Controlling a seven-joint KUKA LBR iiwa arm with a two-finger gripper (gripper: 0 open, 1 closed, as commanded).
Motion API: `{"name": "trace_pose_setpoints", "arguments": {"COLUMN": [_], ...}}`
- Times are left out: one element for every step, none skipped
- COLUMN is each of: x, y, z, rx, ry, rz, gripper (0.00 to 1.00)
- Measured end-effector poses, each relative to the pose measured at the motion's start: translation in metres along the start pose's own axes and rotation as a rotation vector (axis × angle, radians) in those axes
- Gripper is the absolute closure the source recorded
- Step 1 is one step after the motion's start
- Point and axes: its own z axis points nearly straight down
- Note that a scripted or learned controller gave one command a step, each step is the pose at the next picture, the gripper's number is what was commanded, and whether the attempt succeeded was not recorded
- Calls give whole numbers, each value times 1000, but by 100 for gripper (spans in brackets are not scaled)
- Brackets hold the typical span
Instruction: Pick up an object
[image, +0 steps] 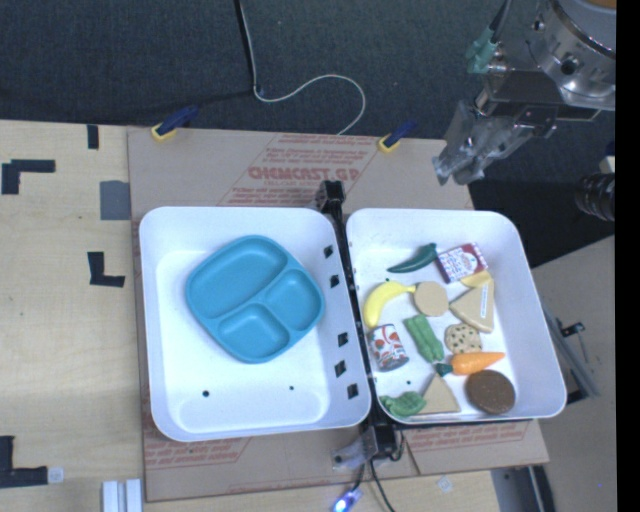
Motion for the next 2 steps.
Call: {"name": "trace_pose_setpoints", "arguments": {"x": [0, 0], "y": [0, 1], "z": [-10, -20], "rx": [1, 1], "ry": [0, -1], "rz": [0, 0], "gripper": [100, 100]}}
